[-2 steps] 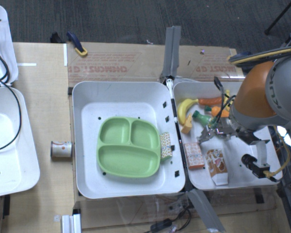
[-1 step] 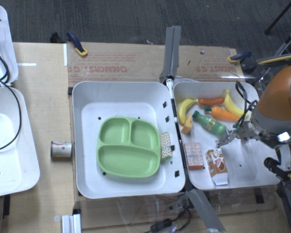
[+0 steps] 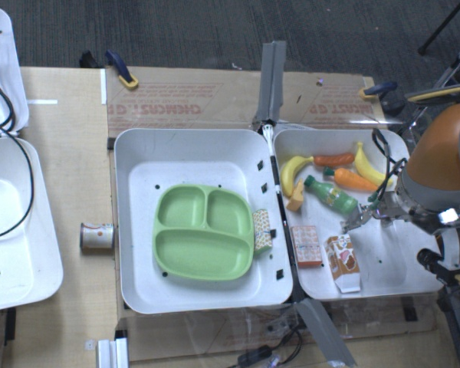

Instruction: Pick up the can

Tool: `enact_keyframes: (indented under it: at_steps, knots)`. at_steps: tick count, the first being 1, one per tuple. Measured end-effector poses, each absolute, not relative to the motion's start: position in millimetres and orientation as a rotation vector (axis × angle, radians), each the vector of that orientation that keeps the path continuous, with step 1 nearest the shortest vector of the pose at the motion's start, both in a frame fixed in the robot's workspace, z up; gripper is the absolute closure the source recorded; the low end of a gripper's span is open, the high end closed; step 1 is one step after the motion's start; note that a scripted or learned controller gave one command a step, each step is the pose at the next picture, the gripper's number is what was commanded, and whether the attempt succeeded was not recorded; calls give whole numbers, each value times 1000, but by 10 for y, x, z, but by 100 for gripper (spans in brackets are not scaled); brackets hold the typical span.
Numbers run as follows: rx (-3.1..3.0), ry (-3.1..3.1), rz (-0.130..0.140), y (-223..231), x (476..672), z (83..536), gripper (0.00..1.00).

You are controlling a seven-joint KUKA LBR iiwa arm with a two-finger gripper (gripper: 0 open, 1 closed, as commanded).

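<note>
Lying on its side on the bench [image 3: 69,297], the can [image 3: 97,237] is seen just outside the left wall of the left bin [image 3: 130,205]; it is touched by nothing. A green plate [image 3: 203,232] with three parts is set in the left bin, and a small packet [image 3: 262,230] is leaned at its right edge.

The tool [image 3: 362,217] is seen low in the right bin [image 3: 391,278], well apart from the can, with the whole left bin between them; whether it is open or closed cannot be told, because that part is too small and dark. It is held just beside a green bottle [image 3: 331,194]; nothing can be seen gripped in it.

Other things are laid in the right bin: two bananas [image 3: 291,173], two carrots [image 3: 351,179], a red box [image 3: 306,246] and a small carton [image 3: 343,261].

No part of the task is judged to be done yet; the can is not lifted and not even reached. Much is left: the arm [image 3: 438,156] must be moved far to the left, past both bins; the tool must be brought down over the can; the can must be gripped and raised. A can on its side may be rolled away if it is bumped.
</note>
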State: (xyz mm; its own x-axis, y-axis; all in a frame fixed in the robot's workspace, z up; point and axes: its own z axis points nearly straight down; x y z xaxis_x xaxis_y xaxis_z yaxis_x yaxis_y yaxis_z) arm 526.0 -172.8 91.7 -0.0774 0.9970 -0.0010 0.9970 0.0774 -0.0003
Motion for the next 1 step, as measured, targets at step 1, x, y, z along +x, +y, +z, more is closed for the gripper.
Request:
enact_keyframes:
  at_steps: [1]
  knots:
    - [2243, 2200, -3, -1694, 5918, 913, 0]
